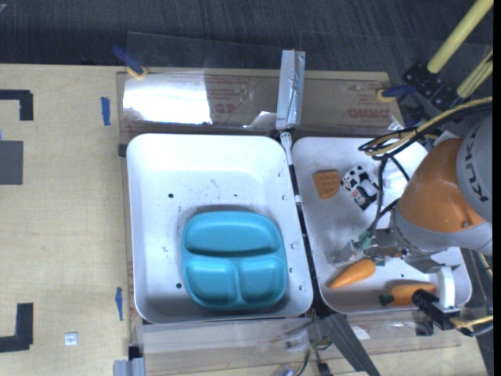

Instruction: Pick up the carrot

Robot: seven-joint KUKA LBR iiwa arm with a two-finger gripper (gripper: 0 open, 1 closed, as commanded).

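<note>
Right bin: pincer low over floor, at end of grey arm with orange band. Whether open or closed: cannot tell, mounting and cables in the way. Carrot just below and slightly left of pincer, lying on bin floor, pointed end away to the left, thick end close under the pincer; contact between the two not discernible, nothing seen gripped. Orange tool with black end further below and to the right of pincer, near front wall. Tan block above and left of pincer, apart from it. Small black-and-white item above pincer, just beside the block; markings on it too small to read. Left bin well to the left of pincer, holding a blue three-part tray. Divider wrapped in silver tape, far above and left of pincer. Cardboard behind bins with red printing, not legible. Part of white lettering on arm at right, cut off, reading "KU". Blue tape marks on bench far left.
</note>
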